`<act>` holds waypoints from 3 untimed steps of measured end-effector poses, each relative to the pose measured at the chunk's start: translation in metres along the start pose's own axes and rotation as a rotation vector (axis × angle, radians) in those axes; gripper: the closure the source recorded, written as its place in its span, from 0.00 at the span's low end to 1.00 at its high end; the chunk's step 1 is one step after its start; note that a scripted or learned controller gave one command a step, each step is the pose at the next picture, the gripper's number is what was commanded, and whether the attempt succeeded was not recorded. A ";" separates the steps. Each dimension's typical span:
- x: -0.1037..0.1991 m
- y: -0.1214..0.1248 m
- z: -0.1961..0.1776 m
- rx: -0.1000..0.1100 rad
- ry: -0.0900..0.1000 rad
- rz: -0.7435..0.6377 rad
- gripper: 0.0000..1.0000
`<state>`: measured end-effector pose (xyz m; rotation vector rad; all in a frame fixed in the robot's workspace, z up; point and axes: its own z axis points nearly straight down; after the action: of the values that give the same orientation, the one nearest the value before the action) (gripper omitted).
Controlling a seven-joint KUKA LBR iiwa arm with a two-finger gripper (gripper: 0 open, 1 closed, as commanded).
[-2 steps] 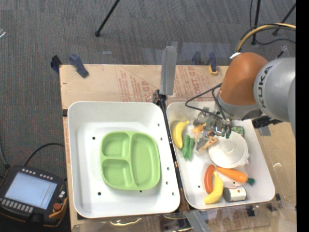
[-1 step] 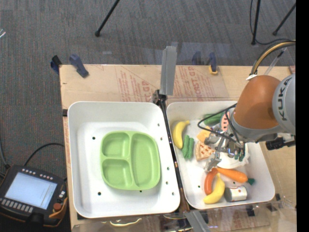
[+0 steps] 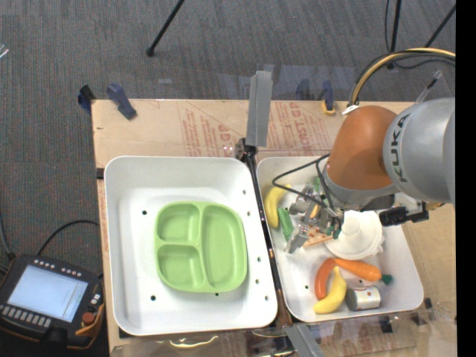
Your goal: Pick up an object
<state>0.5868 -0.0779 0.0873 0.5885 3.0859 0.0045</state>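
Over the right bin (image 3: 413, 285), the gripper (image 3: 303, 225) hangs low among the toys, its metal parts pointing toward the bin's left wall. Whether it is open or closed cannot be made out, since the mechanism is a small tangle of grey and tan pieces, and no object can be seen caught in it. The grey arm (image 3: 416, 151) with its orange band reaches in from the right and covers much of the bin's upper right part, so anything lying beneath it is hidden.

Just left of the gripper lie one yellow banana (image 3: 274, 201) and one slim green piece (image 3: 284, 219), side by side near the left wall; the green piece is too small to identify. Touching the gripper's right side is one white funnel-shaped object (image 3: 361, 233), partly tucked under the wrist. Below it, toward the near edge, sit one orange carrot (image 3: 358, 269) with a green tip, one curved orange-red piece (image 3: 323, 276), a second yellow banana (image 3: 332, 294) and one small grey can (image 3: 364, 297), all close together and some touching.

Farther out, the left bin (image 3: 126, 199) holds a single green divided plate (image 3: 201, 246) with three compartments, lying flat. Both bins rest on a bench (image 3: 186, 125). At the lower left corner a handheld control pendant (image 3: 48, 296) is cut off by the frame edge.
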 end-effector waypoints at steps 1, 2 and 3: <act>0.045 -0.062 0.000 0.003 0.001 0.064 0.00; 0.006 -0.058 0.000 0.002 0.001 0.083 0.00; -0.015 -0.002 0.000 0.002 0.000 0.305 0.00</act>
<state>0.5995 -0.0854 0.0871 1.0510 2.9610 0.0020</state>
